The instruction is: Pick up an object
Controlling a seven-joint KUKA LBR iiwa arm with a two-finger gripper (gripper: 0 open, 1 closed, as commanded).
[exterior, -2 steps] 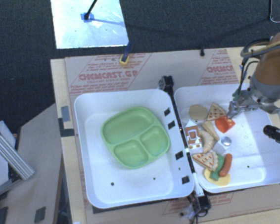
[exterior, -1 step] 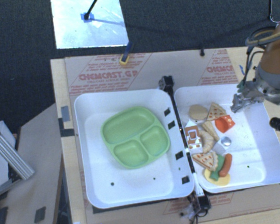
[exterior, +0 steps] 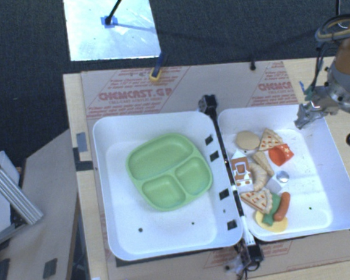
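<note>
The right bin point(exterior: 327, 170) holds a heap of toy food on its left side: a tan round cookie point(exterior: 247, 140), a pizza slice point(exterior: 269, 139), a red piece point(exterior: 281, 154), a sandwich wedge point(exterior: 258, 199), a sausage point(exterior: 282, 205) and a small box point(exterior: 240, 168). My gripper point(exterior: 304, 118) hangs at the far right corner of this bin, over its rim, to the upper right of the food and apart from it. Nothing shows between its fingers.
The left bin point(exterior: 125, 228) contains a green divided plate point(exterior: 168, 171). A black divider point(exterior: 223, 168) runs between the bins. A shiny metal sheet point(exterior: 111, 25) lies beyond the bench. A metal frame point(exterior: 6, 191) stands at the left.
</note>
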